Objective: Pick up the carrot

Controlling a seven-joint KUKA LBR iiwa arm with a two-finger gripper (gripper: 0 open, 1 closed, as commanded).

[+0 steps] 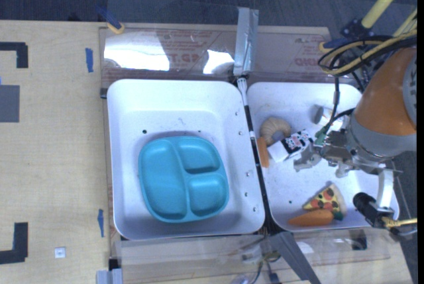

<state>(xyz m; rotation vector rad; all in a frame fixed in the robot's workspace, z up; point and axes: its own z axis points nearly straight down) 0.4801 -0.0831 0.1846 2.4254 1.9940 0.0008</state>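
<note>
Well off to the left of the gripper, a light wooden bench top [46,163] is showing black corner marks and small blue tape tabs. Next comes the left white bin [132,110], and in it a blue divided plate [182,177] is lying flat, its three compartments facing up, far to the left of the jaws. A dark divider is running between the two bins, and just past it the right white bin [291,100] is holding the remaining things. An orange stick-like piece [263,152] is leaning against that bin's left wall, and a tan croissant-shaped toy [273,127] is sitting just up and to the left of the jaws. A small white item with black markings [289,145] is lying right at the left of the gripper [306,158], close to touching it; how wide the jaws are standing, and whether anything is between them, cannot be told from this angle. The carrot [311,217] is lying along the near wall of the right bin, below the jaws and apart from them, with a toy pizza slice [328,199] touching it just above. The grey arm with its orange band [384,104] is reaching in from the right.
</note>
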